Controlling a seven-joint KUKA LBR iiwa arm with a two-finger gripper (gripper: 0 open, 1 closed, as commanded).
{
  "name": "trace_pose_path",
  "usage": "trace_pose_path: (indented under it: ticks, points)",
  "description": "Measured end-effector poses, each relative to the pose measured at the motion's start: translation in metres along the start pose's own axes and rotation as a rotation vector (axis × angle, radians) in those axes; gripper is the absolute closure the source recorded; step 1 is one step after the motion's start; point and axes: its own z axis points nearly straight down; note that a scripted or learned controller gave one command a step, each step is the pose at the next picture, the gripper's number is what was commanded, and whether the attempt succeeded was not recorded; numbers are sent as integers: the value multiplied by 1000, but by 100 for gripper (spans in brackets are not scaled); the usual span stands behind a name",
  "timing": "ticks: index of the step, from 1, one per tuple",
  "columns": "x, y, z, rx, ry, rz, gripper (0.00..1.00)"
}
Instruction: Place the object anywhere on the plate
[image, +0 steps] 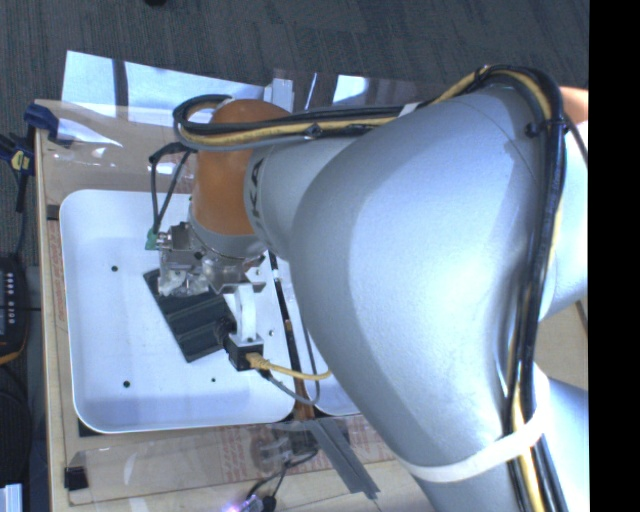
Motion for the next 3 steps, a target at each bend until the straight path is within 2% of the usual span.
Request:
trace_pose_path:
  ticks: [1,2,3]
  points:
    - [-21,5,57,-7,5,135,100]
    - [-17,-9,58,-11,5,372,100]
    - [-5,36,21,-2,2,663,100]
